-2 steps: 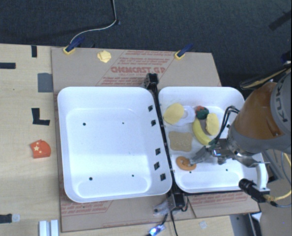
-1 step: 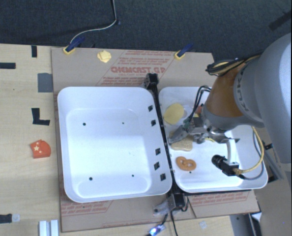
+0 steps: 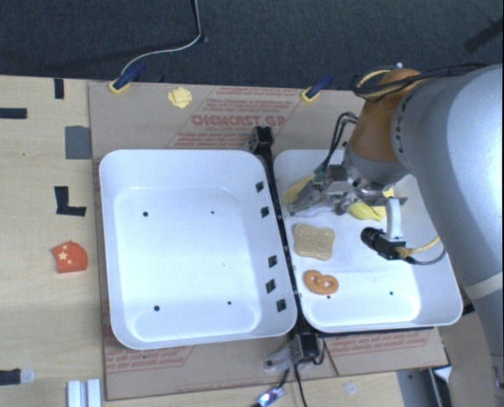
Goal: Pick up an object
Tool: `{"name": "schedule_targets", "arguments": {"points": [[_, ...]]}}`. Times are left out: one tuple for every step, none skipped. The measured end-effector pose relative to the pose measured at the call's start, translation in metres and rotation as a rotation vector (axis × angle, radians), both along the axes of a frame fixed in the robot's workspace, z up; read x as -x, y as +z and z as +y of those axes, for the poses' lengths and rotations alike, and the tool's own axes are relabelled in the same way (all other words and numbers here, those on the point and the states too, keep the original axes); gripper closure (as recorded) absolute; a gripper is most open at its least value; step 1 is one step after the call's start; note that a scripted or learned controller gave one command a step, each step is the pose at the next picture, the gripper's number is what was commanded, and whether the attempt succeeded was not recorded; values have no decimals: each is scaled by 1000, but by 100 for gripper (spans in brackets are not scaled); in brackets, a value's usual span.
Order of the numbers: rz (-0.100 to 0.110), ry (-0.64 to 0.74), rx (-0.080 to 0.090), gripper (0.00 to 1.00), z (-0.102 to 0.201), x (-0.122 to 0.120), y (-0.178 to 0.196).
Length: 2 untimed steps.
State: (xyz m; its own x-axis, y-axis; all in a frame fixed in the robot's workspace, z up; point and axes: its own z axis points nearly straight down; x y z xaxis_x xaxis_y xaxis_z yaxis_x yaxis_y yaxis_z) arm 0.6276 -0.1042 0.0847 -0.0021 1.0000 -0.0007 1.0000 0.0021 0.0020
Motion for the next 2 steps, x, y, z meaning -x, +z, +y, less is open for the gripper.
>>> {"name": "schedule_targets", "arguments": {"points": [[9,-9,-1,0,-53,88,15],[-1,1,1,0,-58,13,0]]}}
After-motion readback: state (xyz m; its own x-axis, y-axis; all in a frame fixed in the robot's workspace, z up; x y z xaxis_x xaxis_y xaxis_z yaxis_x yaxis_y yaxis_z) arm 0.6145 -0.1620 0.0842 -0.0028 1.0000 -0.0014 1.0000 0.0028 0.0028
